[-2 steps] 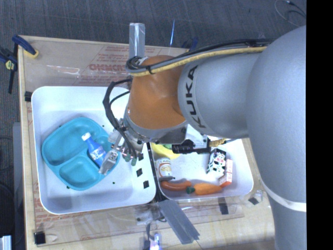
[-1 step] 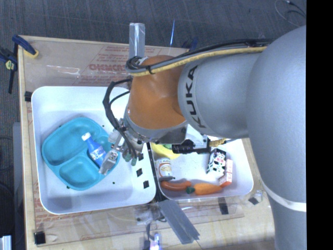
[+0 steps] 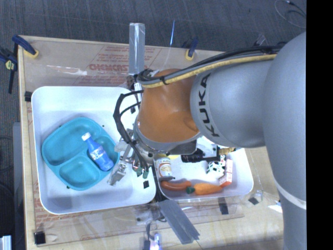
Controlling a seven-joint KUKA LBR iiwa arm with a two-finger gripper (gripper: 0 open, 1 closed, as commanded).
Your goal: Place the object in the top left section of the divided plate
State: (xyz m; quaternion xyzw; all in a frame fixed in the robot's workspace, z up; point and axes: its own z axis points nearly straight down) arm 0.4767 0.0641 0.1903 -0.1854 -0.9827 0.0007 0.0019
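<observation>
A small blue bottle [image 3: 98,152] with a white cap lies on the blue divided plate [image 3: 62,152] in the left bin. It rests across the plate's right side, over the ridge between sections, cap pointing up-left. My gripper [image 3: 120,161] hangs just right of the bottle's base, at the plate's right rim, under the orange wrist band. It is open, and one silver finger [image 3: 117,174] points down-left. The bottle is beside the fingers, not between them.
The left bin [image 3: 47,100] holds the plate. The right bin [image 3: 244,184] holds a carrot [image 3: 208,189], a sausage [image 3: 174,185], a small jar [image 3: 165,167], a cow-patterned piece [image 3: 214,166] and a red-and-white box [image 3: 227,173]. The arm's bulk hides the bins' shared wall.
</observation>
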